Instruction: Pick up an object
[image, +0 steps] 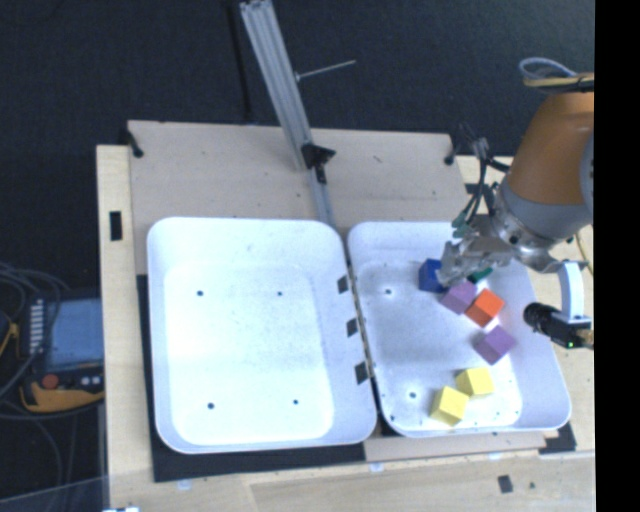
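Observation:
The right bin (400, 345) holds several small blocks. A blue block (431, 275) lies near its upper middle, with a light purple block (460, 296) and an orange block (486, 307) just right of it. Lower down sit a darker purple block (494, 343) and two yellow blocks (475, 381) (450, 404). My gripper (462, 262) hangs low over the blue and light purple blocks, its tips right beside them. The arm's wrist covers most of the gripper from above.
The left bin (245, 330) sits beside the right one, with small clips along the shared edge. A slanted metal pole (285, 95) rises behind the bins. A black device (550, 320) hangs off the arm at the right bin's right rim.

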